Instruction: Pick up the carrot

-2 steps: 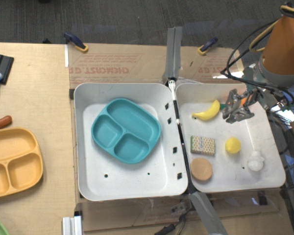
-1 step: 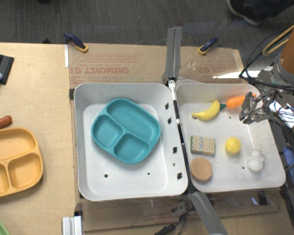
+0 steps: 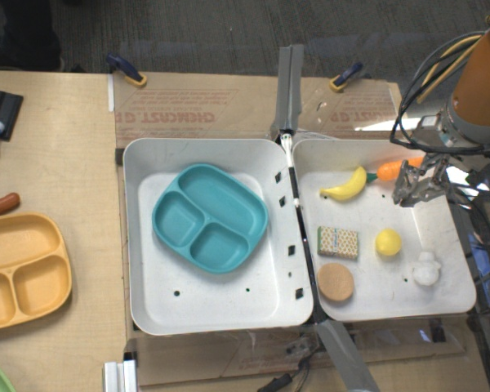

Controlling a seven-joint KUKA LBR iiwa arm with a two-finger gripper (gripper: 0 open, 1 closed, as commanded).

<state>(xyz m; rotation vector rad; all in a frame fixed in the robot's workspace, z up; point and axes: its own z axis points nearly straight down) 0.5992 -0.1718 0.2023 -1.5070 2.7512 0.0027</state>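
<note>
Nearest the camera, a cookie (image 3: 336, 282) is seen at the right bin's (image 3: 441, 300) front edge. At the bin's back wall, the carrot (image 3: 389, 171) is laid lengthwise left-right, just left of the gripper (image 3: 415, 188), beside the banana (image 3: 346, 185). The jaws' state cannot be told.

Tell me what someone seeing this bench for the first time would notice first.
Probably the teal divided plate, lying alone in the left white bin. Next, the bright cluster in the right white bin: a banana and the carrot near its far wall, a lemon further forward. The gripper hangs just right of the carrot, beneath the orange-banded arm.
</note>
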